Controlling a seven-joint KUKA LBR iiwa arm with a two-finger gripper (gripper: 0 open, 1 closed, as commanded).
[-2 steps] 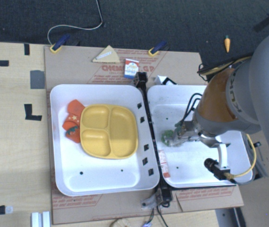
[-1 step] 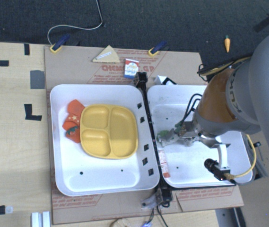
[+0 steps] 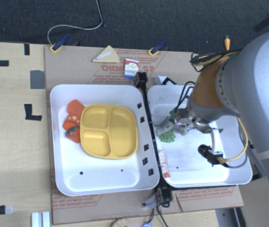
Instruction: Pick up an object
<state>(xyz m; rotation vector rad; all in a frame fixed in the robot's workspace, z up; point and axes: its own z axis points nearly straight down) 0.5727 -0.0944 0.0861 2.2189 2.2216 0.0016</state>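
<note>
Two shallow white plastic bins sit side by side on the desk. The left bin (image 3: 63, 174) holds a yellow, smooth, three-compartment plastic plate (image 3: 109, 130) with orange-red toy pieces (image 3: 73, 119) at its left edge. In the right bin (image 3: 195, 174), a small green knobbly object (image 3: 167, 136) lies near the bin's left wall, just beside the pincer (image 3: 174, 124) of the grey arm (image 3: 247, 79). Whether the pincer is spread or pressed together I cannot tell. To do this step well, the pincer should probably centre over the green lump and descend squarely; its bumpy, rounded shape looks likely to slip out of an off-centre pinch.
</note>
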